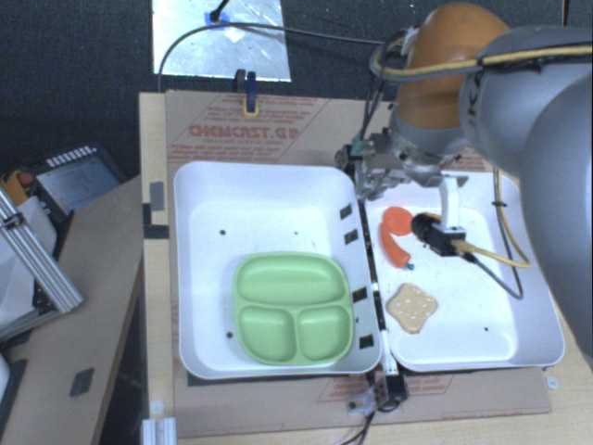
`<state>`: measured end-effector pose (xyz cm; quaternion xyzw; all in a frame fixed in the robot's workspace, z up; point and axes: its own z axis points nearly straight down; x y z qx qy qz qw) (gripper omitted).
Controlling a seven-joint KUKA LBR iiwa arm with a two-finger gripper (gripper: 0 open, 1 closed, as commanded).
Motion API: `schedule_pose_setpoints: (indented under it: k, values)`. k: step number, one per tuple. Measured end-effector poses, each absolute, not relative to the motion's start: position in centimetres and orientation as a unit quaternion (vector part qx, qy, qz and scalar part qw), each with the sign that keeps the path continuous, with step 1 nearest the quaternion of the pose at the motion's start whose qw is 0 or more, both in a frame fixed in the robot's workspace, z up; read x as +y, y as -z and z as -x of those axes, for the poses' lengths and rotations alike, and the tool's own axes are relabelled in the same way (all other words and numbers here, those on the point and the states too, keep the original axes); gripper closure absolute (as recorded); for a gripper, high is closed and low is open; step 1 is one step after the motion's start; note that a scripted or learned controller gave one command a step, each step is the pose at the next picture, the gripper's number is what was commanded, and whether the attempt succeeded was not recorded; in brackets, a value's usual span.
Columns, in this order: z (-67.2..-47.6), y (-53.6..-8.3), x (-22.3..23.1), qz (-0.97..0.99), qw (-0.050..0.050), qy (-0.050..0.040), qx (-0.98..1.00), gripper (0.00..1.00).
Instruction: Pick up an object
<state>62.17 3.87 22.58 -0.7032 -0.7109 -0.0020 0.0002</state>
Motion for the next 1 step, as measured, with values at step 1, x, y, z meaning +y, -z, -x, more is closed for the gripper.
schedule_pose_setpoints:
  k: [1]
  values:
    - [-61.23, -23.50, 9.43, 0.703, 0.000, 0.0017, -0.711, 1.00]
